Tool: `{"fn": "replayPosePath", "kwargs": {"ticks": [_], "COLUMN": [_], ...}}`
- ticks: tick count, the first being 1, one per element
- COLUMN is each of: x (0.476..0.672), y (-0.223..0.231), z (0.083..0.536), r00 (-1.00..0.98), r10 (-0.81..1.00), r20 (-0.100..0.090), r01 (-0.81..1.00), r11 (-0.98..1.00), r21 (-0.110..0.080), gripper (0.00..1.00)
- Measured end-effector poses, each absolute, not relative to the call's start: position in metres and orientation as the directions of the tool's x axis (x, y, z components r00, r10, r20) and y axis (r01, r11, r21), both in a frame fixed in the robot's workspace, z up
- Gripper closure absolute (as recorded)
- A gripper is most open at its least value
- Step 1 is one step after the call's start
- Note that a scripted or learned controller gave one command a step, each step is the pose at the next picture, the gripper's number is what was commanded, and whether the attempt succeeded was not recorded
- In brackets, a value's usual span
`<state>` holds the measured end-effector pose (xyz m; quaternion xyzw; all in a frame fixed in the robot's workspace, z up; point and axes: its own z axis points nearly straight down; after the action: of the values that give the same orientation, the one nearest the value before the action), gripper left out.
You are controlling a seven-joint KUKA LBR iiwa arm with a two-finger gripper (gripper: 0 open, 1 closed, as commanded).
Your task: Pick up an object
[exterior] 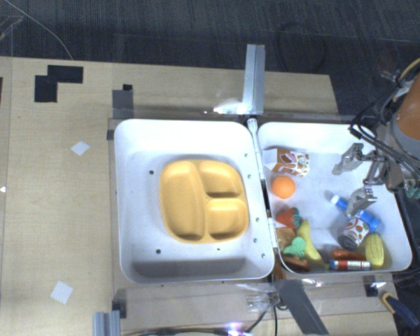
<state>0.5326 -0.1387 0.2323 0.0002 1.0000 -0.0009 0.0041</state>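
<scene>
My gripper [359,177] hovers over right bin [315,137], jaws spread wide, holding nothing. Nearest target – small blue bottle [343,204] – lies just below-left of my fingertips, long axis slanting toward bin's near right corner. Orange ball [284,187] farther left.

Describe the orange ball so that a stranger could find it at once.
Look in the right white bin, near its left wall. The orange ball lies just below a brown-and-white packet. It is the only plain round orange thing there.

Wood bench [49,208] w/ 2 white bins [136,187] side by side
</scene>
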Motion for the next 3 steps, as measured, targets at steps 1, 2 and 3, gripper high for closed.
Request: {"fn": "replayPosePath", "kwargs": {"ticks": [1,2,3], "x": [0.487,0.496,0.492], "y": [-0.186,-0.093,-0.161], "z": [0.132,0.091,0.091], "r00": [-0.995,-0.911,-0.841], "r10": [-0.1,0.412,0.54], "r20": [-0.001,-0.02,-0.018], "r01": [-0.1,0.412,0.54], "r11": [0.995,0.911,0.841], "r21": [0.0,0.005,0.006], "gripper": [0.0,0.0,0.0]}}
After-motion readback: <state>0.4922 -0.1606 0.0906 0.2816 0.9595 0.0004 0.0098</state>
